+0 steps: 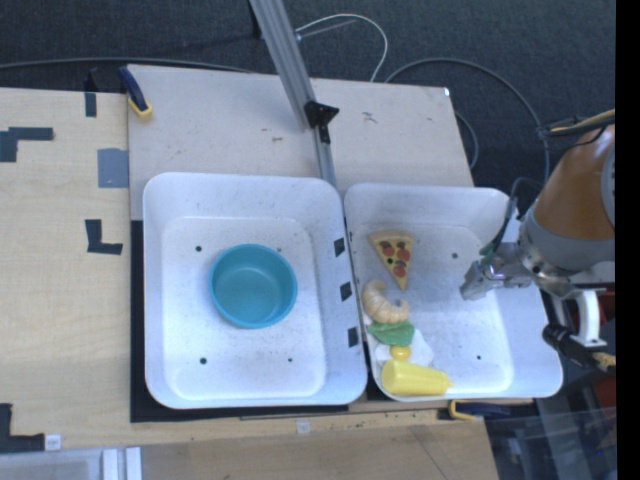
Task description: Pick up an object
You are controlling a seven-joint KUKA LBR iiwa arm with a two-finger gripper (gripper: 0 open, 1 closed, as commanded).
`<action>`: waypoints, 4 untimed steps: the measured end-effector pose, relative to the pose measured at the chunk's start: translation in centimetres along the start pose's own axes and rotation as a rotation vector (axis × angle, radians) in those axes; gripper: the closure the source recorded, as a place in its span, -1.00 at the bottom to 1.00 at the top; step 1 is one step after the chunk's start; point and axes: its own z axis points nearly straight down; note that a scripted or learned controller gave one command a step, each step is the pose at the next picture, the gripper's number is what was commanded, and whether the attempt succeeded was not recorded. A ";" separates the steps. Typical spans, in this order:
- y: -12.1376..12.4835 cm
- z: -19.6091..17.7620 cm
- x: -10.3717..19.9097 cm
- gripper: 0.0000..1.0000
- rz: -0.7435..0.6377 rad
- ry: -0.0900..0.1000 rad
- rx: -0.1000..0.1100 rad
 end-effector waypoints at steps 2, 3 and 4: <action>0.9 -8.8 0.6 1.00 -0.002 -0.001 -0.002; 1.0 -8.4 5.4 1.00 -0.006 0.002 0.004; 2.5 -7.3 10.4 1.00 -0.007 0.002 0.005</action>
